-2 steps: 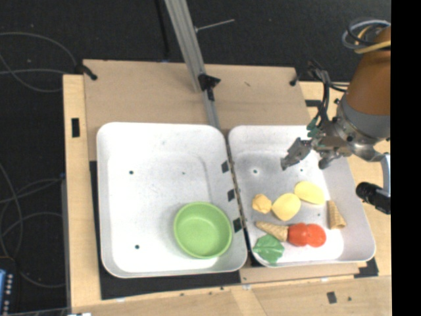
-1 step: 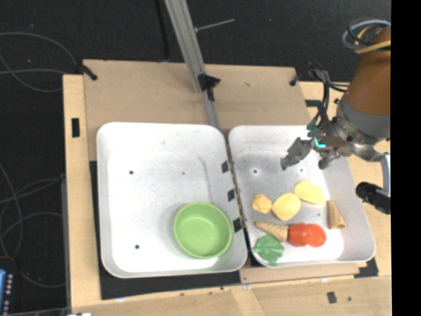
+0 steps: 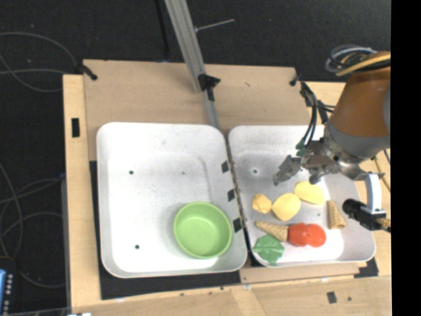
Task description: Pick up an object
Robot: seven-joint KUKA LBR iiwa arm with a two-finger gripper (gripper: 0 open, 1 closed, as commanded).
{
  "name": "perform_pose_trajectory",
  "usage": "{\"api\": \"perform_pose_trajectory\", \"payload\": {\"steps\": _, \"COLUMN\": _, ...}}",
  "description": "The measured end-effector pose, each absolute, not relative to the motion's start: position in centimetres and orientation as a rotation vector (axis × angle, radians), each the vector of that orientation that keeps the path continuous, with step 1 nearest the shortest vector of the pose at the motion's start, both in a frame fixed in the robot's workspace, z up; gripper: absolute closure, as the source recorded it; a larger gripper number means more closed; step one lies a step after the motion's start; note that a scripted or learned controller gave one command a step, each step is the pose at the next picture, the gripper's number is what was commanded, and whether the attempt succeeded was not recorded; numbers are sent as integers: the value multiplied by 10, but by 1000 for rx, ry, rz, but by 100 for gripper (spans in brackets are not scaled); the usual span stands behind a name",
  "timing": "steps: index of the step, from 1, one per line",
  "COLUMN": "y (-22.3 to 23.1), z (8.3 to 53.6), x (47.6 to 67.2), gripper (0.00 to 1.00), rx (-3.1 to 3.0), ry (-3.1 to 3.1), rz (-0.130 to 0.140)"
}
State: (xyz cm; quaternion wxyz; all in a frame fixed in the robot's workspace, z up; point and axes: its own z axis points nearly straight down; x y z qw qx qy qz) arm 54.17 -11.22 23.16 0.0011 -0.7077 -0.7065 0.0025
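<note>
End effector [image 3: 304,172] spread open, holding nothing, above the yellow toys [image 3: 287,206] in the right bin [image 3: 263,143]

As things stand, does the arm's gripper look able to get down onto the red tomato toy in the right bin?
Probably yes. The gripper hangs over the right bin, and the red tomato toy lies uncovered near the front. The cone touching its left side could crowd the grasp.

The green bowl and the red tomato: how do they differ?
The bowl is light green, hollow and open-topped; the tomato is red, solid and rounded. The bowl is clearly bigger. The bowl sits by itself in the left bin; the tomato lies among other toy foods in the right bin. Both lie near their bins' front edges.
</note>
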Motion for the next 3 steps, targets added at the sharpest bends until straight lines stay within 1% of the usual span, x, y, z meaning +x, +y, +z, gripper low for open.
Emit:
{"api": "perform_pose_trajectory", "payload": {"steps": 1, "y": -118, "z": 184, "x": 545, "gripper": 0, "rx": -2223, "ry": -2218, "rz": 7}}
{"api": "perform_pose_trajectory", "payload": {"steps": 2, "y": -113, "z": 139, "x": 542, "gripper": 0, "rx": -2224, "ry": -2218, "rz": 6}}
{"api": "perform_pose_trajectory", "payload": {"steps": 3, "y": -112, "z": 153, "x": 544, "gripper": 100, "rx": -2229, "ry": -2215, "rz": -6}}
